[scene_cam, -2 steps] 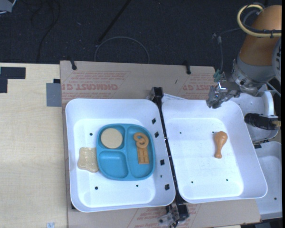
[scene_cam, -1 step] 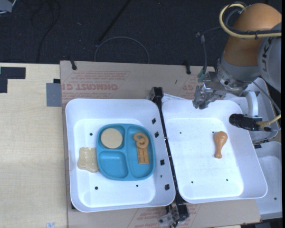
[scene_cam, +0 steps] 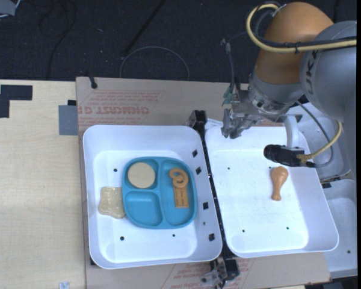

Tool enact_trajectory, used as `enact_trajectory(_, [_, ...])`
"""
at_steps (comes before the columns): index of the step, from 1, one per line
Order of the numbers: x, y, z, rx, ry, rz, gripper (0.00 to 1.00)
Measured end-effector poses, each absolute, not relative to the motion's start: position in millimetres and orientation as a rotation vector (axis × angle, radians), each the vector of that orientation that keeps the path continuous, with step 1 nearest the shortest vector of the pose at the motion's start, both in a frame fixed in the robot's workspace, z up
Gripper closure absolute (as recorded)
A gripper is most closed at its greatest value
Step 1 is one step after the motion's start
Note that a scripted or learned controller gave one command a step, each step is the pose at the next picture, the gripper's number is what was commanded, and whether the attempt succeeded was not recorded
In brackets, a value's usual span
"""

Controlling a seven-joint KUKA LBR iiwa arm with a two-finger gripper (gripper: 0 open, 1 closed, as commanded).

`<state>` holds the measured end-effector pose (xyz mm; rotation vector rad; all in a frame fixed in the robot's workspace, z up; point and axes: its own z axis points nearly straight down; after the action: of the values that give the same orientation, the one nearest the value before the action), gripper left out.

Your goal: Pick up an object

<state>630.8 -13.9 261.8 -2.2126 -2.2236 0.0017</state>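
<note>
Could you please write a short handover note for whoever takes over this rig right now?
End effector: hovering above the far left corner of the right bin, nothing visibly held; finger state unclear.
Right bin: one tan drumstick-shaped toy lying near its right side, apart from the end effector.
Left bin: blue divided tray holding a round tan disc and an orange key-shaped piece; a pale bread-like piece lies against the tray's left edge.
Done: no pick yet.
Left: choose an object, descend, grasp, lift.
</note>
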Motion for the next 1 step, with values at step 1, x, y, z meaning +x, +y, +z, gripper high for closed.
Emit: enact_trajectory(1, [630.5, 35.7, 243.5, -2.213, -2.222, 0.004, 1.00])
